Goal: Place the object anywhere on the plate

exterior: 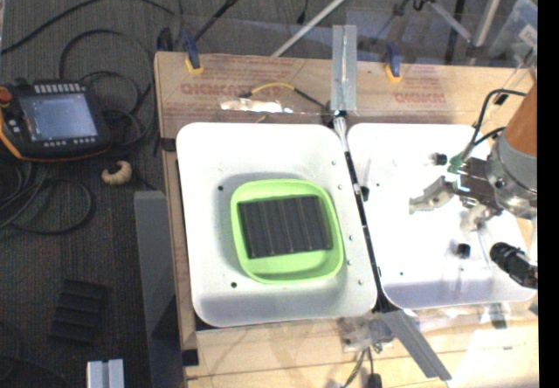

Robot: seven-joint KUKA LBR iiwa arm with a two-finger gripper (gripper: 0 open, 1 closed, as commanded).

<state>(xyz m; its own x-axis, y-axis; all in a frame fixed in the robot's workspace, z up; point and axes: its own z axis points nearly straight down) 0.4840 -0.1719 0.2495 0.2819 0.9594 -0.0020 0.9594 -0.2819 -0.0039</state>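
Camera view: green plate sat in left bin, dark ribbed rectangular object already lying on it. Gripper hung over right bin, well apart from the plate; you couldn't tell its opening or any load. Risk, as you'd judge: a re-grab could drag the object off. Arm cut off at right edge.
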